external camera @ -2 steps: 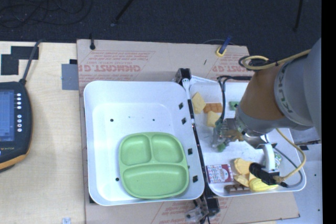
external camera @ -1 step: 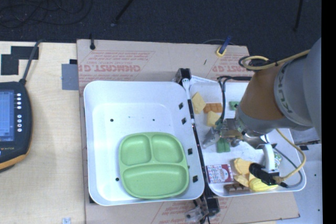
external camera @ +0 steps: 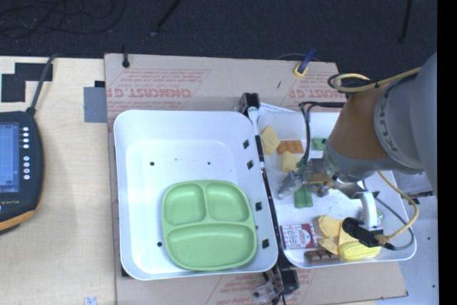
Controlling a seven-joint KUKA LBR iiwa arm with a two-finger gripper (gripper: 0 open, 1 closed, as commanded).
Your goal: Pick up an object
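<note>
My gripper [external camera: 294, 184] is low in the right bin [external camera: 400, 253], near its left wall. A green block [external camera: 304, 197] lies right beside and just below it, partly covered by it. Just above it lie a pale yellow-green piece [external camera: 288, 162], an orange piece [external camera: 290, 147] and a yellow wedge [external camera: 269, 139]. The arm's orange band [external camera: 357, 128] and grey body cover the bin's upper right part. I see nothing clearly held by the gripper.
At the front of the right bin lie a red and white packet [external camera: 296, 234], yellow pieces [external camera: 330, 226], a yellow toy [external camera: 357, 251] and a brown bar [external camera: 321, 256]. The left bin [external camera: 143, 132] holds a green divided plate [external camera: 209, 223]. A pendant [external camera: 14, 168] sits far left.
</note>
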